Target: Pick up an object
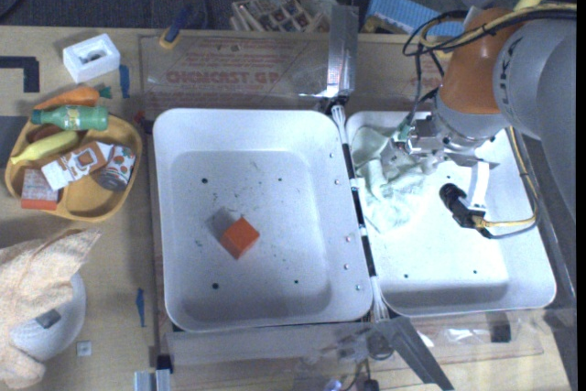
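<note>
An orange block (241,237) lies in the left bin (183,142), left of its middle and toward the front. In the right bin (522,279), a crumpled pale green-white cloth (389,188) spreads over the back left part. My gripper (409,148) reaches down from the right and sits right over that cloth, at its upper right edge. The wrist with its orange band (467,73) hides the fingers from above.
A yellow bowl (105,206) with a green bottle, a banana and snack packs stands left of the bins. A white box (91,57) sits at the back left. A black cable with a yellow lead (476,213) dangles over the right bin.
</note>
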### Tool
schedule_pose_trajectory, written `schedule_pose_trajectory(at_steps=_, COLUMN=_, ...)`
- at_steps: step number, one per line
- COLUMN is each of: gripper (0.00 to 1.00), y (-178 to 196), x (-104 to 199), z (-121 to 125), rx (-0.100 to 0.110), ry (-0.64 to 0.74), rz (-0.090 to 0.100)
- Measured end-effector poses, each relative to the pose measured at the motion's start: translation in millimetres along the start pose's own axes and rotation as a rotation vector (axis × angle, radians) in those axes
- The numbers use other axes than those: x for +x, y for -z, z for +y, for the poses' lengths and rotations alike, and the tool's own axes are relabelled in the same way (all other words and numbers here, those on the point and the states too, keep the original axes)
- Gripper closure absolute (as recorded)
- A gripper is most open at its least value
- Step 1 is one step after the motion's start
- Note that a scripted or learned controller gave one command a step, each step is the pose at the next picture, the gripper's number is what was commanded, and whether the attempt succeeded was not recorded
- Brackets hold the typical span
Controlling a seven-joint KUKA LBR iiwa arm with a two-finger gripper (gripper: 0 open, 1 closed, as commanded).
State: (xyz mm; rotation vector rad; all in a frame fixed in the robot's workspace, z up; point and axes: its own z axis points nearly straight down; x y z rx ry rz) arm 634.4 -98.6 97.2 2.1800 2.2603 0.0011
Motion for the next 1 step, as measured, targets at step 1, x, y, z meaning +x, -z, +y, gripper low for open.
schedule_pose_trajectory(at_steps=1, gripper=0.0, y=6.1, x=-38.3, z=-25.6, rx=0.007, ry=-0.076, rz=0.002)
